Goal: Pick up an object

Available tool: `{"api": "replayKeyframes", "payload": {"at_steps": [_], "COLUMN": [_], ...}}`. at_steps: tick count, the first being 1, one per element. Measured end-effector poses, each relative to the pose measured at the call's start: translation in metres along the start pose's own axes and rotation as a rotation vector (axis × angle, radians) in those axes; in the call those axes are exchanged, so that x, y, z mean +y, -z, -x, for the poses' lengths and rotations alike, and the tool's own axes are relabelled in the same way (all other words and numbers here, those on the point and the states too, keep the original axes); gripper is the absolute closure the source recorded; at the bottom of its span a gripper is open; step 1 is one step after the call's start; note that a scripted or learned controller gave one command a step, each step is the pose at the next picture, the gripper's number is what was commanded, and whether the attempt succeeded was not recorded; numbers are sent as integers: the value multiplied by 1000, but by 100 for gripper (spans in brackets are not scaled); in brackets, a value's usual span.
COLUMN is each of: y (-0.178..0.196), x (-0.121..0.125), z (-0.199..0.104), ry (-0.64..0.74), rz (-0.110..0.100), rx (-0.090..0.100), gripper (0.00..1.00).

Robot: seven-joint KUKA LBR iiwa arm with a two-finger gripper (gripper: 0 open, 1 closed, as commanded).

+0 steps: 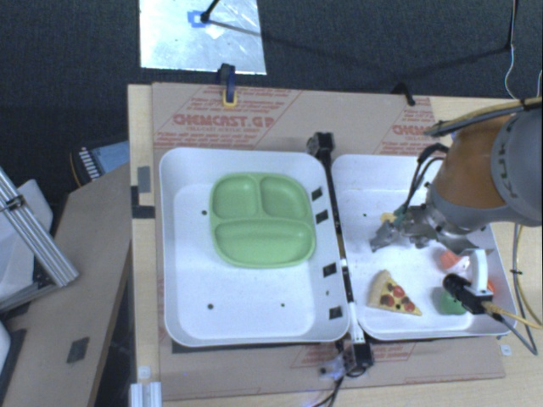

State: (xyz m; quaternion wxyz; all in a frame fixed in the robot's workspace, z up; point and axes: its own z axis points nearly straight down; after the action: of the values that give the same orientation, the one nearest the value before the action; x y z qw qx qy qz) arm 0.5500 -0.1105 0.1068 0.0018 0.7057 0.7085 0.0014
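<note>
My gripper [382,234] hangs low over the middle of the right bin [365,181], its tip pointing left just above the white floor. I see nothing held in it. A toy pizza slice [393,294] lies on the bin floor a short way in front of the gripper, apart from it. A small orange piece [447,259] peeks out beside the wrist at the right. A green object [450,303] lies near the bin's front right corner, partly covered by the robot's hardware.
The left bin [187,312] holds a light green divided plate [261,220] with three compartments. A black ridge [333,227] separates the two bins. The orange-banded arm [484,172] covers the right bin's far right side.
</note>
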Motion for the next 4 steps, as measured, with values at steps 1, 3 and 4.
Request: {"api": "replayKeyframes", "payload": {"at_steps": [1,3,4], "y": [9,103,124], "x": [0,9,10], "z": [0,8,8], "ry": [-2,0,0], "rz": [0,2,0], "rx": [0,-1,0], "gripper": [100,100,100]}}
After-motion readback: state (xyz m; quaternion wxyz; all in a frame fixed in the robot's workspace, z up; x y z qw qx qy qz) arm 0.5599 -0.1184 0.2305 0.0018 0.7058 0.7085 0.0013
